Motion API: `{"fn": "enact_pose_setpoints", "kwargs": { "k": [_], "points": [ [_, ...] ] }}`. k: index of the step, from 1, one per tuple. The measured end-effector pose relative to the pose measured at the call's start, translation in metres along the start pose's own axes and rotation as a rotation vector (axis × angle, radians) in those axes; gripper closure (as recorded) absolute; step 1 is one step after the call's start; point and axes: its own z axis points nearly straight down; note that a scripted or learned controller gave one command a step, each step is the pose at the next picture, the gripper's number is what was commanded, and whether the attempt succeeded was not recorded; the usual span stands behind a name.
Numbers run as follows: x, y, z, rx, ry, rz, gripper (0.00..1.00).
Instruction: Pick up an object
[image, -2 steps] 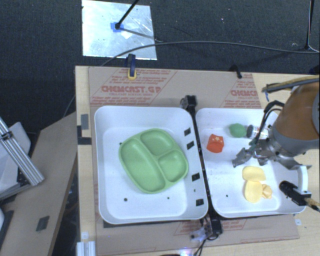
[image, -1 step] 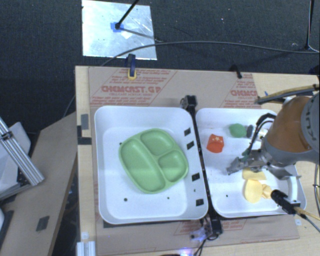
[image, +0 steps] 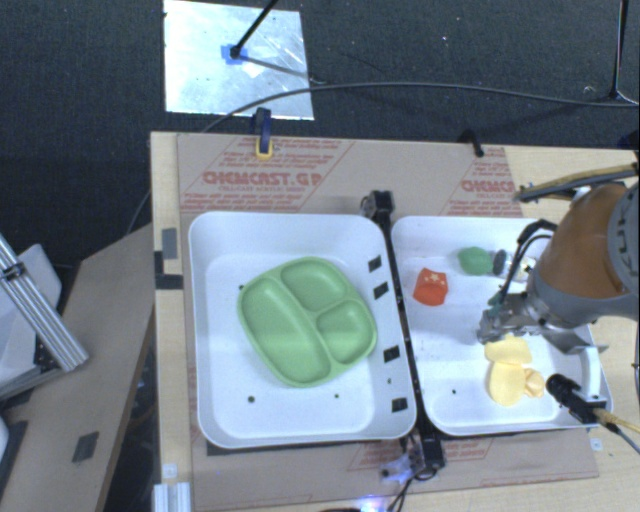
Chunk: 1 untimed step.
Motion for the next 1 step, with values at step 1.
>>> {"fn": "enact_pose_setpoints", "kwargs": {
  "k": [1],
  "points": [
    [0.0101,0.0043,-0.0534,0.003,0.002,-0.004,1.00]
  ]
}}
